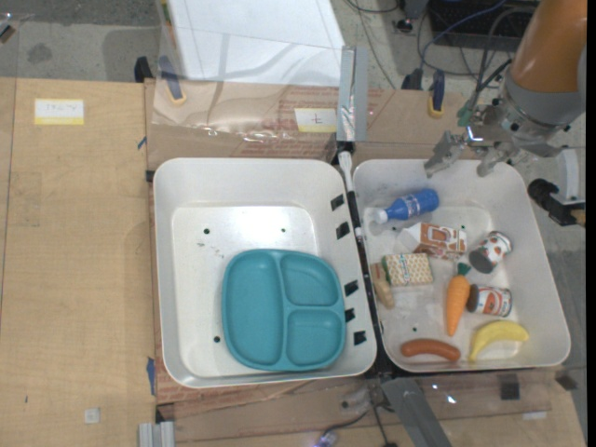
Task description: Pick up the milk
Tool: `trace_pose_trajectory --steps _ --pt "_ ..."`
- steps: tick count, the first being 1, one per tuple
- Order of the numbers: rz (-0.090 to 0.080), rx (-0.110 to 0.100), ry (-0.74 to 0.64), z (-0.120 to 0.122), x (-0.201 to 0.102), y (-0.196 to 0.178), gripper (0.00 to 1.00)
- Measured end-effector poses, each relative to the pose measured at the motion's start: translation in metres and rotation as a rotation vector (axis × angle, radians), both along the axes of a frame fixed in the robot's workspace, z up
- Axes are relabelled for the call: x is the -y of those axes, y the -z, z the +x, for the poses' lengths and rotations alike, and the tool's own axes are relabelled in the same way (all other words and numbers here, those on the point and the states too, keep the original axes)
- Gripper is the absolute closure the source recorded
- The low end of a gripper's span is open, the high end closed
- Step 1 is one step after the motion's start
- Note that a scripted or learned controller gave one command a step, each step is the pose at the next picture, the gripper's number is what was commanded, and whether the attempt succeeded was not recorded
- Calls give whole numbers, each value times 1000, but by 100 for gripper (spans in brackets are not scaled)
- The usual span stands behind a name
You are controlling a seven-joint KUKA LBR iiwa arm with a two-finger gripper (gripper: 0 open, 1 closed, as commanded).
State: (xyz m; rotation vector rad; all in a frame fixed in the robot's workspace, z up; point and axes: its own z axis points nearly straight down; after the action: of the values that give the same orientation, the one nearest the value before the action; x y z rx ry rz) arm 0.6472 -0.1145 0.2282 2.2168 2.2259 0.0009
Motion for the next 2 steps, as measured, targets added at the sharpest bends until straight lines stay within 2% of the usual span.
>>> trace_pose_trajectory --steps 1,2 --pt "0 -2 78 -80 25 85 0" --pt "0 25 -27 -58 21 119 0"
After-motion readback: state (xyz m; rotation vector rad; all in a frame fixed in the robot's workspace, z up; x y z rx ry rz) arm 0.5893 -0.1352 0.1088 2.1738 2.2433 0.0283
